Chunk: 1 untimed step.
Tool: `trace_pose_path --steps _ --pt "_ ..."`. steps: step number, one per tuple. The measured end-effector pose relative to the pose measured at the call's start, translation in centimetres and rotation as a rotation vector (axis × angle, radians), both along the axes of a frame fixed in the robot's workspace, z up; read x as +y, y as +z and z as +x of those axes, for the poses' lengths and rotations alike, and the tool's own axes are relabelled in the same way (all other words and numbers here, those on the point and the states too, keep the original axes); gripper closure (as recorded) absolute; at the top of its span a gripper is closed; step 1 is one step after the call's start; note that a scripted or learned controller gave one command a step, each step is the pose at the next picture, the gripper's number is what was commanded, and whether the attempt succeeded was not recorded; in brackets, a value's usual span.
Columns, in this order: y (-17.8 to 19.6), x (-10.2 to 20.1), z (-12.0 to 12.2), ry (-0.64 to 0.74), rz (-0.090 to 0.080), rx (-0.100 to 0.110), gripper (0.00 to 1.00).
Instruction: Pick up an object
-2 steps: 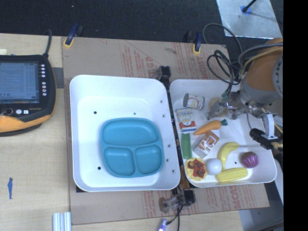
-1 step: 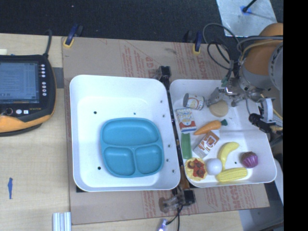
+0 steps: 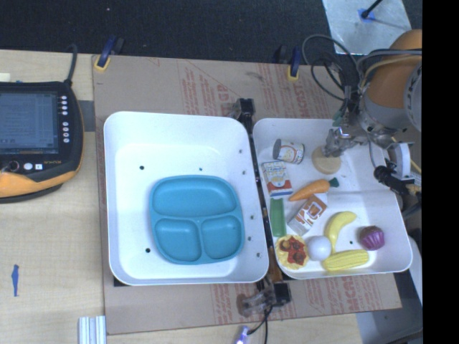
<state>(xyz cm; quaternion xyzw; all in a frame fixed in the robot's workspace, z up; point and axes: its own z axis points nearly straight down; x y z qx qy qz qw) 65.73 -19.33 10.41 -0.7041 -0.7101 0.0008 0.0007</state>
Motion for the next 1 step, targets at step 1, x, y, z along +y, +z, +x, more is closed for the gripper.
trace_pose_path --steps 1 --pt "-0.01 0.01 -0.01 0.0 0.0 0.0 0.0"
